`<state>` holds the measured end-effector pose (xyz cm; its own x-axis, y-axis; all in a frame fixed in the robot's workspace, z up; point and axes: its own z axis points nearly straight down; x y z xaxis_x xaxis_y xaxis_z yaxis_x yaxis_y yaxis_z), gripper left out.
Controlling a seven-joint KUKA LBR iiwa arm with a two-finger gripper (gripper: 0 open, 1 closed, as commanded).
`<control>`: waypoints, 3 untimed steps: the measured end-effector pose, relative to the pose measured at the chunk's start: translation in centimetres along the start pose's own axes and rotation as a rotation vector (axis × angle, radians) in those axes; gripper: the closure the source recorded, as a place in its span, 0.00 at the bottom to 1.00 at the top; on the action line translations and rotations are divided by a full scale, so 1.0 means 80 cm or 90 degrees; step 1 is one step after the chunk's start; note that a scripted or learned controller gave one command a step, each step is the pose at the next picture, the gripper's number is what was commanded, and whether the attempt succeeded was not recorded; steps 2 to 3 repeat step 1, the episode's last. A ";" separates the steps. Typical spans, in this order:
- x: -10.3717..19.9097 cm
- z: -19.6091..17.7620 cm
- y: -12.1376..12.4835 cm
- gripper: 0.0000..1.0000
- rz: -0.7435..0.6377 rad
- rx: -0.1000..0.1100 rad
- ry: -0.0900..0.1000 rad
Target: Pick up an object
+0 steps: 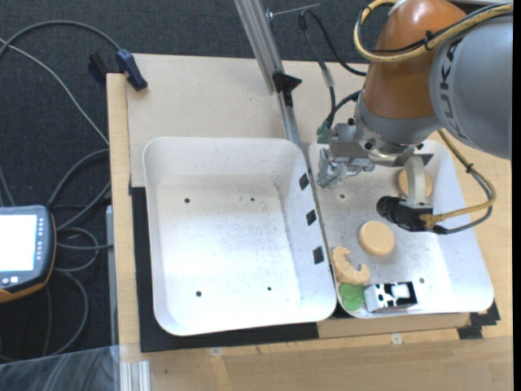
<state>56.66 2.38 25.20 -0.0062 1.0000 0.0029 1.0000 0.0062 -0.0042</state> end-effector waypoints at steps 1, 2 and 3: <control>0.071 -0.002 -0.006 1.00 -0.001 -0.002 0.000; 0.071 -0.002 -0.006 1.00 -0.001 -0.002 0.000; 0.071 -0.002 -0.006 1.00 -0.001 -0.002 0.000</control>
